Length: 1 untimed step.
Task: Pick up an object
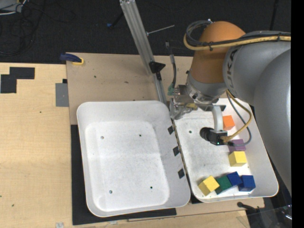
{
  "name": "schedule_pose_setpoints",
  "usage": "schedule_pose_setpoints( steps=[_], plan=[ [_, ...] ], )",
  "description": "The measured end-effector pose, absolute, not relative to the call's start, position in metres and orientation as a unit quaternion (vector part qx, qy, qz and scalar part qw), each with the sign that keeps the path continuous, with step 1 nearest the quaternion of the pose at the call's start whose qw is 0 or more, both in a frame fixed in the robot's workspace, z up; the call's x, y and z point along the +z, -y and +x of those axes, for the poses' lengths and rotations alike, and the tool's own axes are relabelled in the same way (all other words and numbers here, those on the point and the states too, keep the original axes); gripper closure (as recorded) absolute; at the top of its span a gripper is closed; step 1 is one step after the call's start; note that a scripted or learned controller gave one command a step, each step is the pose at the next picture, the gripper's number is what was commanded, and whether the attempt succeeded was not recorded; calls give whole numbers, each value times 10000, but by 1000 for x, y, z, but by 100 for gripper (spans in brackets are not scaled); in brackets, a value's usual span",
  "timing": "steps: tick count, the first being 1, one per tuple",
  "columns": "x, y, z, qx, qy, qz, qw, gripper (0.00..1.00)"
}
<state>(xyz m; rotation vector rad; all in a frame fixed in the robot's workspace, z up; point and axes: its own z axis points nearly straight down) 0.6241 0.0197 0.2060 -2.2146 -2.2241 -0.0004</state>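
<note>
Bench boards point(33, 141) of pale wood carry everything, with a dark mat point(74, 175) under two shallow white bins. Next in size is the grey arm point(266, 65), which comes in from the right and bends down through its orange band point(216, 46) over the far end of the right bin point(199, 160). The left bin point(123, 160) lies just beside it, long rim against long rim. A long aluminium rail point(140, 37) rises at a slant from the far end of the gap between the bins.

The gripper point(179, 106) hangs over the far left corner of the right bin, close to the foot of this rail. Whether it is released or clenched I cannot tell, because it is small and partly hidden.

The objects to pick are coloured blocks, all in the right bin and all apart from the gripper. An orange block point(228, 122) lies near the right rim, and a purple block point(236, 143) and a yellow block point(237, 157) follow it toward the near end. At the near rim a second yellow block point(208, 185), a green block point(223, 183), a blue block point(233, 178) and a further blue block point(247, 182) sit close together in a row. Three small black clips point(175, 150) sit along the rims between the bins.
</note>
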Motion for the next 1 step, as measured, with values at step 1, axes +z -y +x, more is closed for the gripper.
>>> schedule_pose_setpoints(
  steps=[1],
  plan=[
    [223,-75,617,-7,7088,-7054,11,100]
  ],
)
